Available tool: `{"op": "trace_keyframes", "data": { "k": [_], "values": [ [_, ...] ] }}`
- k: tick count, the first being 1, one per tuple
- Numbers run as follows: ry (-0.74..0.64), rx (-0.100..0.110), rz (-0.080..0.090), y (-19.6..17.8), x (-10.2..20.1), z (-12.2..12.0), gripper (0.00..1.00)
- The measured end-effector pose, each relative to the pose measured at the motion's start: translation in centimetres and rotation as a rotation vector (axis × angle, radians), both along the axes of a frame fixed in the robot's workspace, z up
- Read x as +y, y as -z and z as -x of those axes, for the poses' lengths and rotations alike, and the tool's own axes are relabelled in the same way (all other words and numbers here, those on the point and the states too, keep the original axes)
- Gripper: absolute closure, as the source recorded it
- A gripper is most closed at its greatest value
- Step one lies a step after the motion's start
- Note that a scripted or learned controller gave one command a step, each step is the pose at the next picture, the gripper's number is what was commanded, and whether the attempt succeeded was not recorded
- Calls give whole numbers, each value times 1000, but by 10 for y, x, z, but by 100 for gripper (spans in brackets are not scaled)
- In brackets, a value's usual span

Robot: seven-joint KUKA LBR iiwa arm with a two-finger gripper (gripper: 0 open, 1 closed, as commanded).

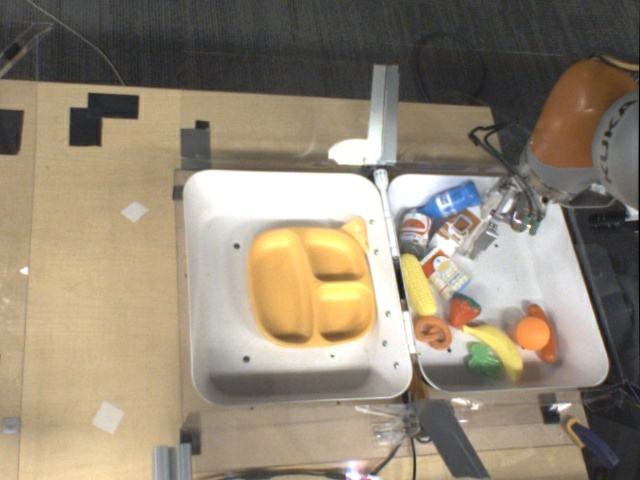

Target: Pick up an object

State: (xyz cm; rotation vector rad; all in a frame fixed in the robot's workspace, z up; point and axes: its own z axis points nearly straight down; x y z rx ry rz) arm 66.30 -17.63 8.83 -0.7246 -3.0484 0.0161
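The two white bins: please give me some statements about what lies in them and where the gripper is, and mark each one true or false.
1. The yellow divided tray lies in the left bin. True.
2. The corn cob lies in the left bin. False: it lies in the right bin, close to its left wall.
3. The gripper is above the right bin. True.
4. The banana lies on the yellow tray. False: it lies in the right bin, near its front edge.
5. The blue can lies near the right bin's far edge. True.
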Motion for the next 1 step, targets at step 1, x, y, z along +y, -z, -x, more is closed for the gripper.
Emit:
{"op": "trace_keyframes", "data": {
  "k": [1],
  "values": [
    [-243,-21,-4,-1,-30,4,0]
  ]
}}
